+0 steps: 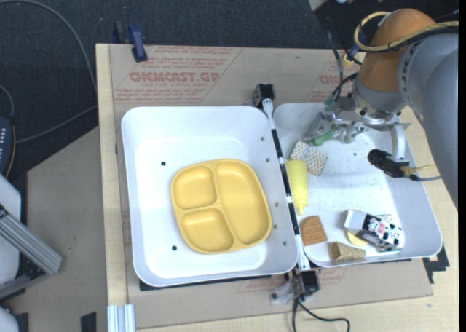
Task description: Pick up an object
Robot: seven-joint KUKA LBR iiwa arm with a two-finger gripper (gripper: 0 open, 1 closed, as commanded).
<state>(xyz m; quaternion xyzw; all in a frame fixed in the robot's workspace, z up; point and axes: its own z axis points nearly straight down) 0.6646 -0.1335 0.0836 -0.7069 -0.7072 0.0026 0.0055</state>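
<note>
Gripper [328,128], finger state unclear, hovers near yellow tube [297,182] lying lengthwise along the divider.

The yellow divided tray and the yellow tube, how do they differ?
The yellow divided tray is broad and lies in the left bin; the yellow tube is slim and lies in the right bin. The tray has three compartments; the tube has none. Both are yellow.

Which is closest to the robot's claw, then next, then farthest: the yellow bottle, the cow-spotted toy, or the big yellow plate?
Measured from the gripper at the right bin's far end:
1. Yellow bottle, against the right bin's left wall.
2. Cow-spotted toy, right bin's near right corner.
3. Big yellow plate, in the left bin.
</note>
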